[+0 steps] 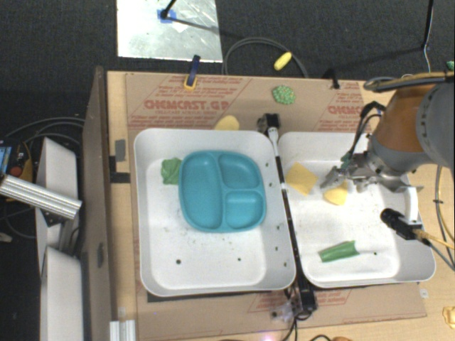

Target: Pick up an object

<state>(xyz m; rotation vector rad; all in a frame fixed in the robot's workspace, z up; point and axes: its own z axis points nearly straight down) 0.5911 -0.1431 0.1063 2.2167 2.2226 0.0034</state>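
Dark carpet floor [57,41], cardboard-topped bench [178,94]

Small yellow lump [336,195] in right bin, near yellow wedge [301,178] — green piece [336,251] lies apart.

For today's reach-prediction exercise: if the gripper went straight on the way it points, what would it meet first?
Probably the small yellow piece just below the gripper in the right bin, though depth is unclear.

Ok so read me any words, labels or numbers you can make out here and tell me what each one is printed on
"CHEMCAST GP": red print on the brown paper-faced sheet under the two white bins, left of centre.
Same red print repeats at the sheet's right, partly cut off; likely "CHEMCAST".
Smaller red lines beneath: too blurred to read.
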